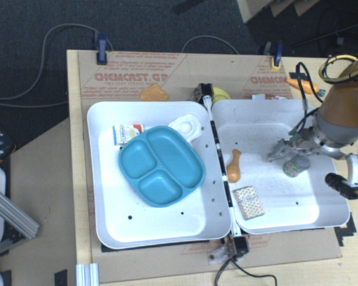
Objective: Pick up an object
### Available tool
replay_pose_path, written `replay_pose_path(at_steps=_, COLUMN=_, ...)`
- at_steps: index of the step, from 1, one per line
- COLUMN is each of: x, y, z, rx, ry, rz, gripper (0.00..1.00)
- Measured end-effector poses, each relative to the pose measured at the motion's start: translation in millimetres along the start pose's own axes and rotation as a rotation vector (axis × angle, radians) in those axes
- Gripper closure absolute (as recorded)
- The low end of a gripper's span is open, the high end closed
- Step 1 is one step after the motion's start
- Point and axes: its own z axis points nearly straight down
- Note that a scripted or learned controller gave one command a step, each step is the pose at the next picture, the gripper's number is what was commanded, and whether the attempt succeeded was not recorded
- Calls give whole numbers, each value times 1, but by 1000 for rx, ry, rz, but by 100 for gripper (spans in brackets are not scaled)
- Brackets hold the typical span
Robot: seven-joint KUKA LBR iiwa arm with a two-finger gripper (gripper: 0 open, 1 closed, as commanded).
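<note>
My gripper (281, 150) hangs low over the right bin (268, 119), in its middle right part, at the end of the grey arm with the orange band (342, 103). Just below and to the right of it, a small grey-green cylinder (293, 167) lies on the bin floor, close to the gripper; I cannot tell if they touch. A tan drumstick-shaped toy (233, 165) lies by the bin's left wall. A patterned packet (249, 202) sits near the front left corner.
The left bin (107, 207) holds a blue divided plate (161, 165), a white cup (186, 127) and a small carton (125, 133). Behind the bins on the board lie an orange piece (154, 92) and a yellow-green ball (220, 94). A black part (342, 186) juts over the right bin's right edge.
</note>
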Motion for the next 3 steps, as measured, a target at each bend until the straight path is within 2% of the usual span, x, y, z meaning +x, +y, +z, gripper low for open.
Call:
replay_pose_path(at_steps=1, x=1, y=3, z=-11, rx=-7, ry=-1, rz=-2, gripper=100)
replay_pose_path(at_steps=2, x=31, y=95, z=-97, rx=-22, ry=-4, rz=-10, gripper=100)
replay_pose_path(at_steps=3, x=28, y=90, z=-90, rx=-6, ry=-2, rz=-4, gripper=0)
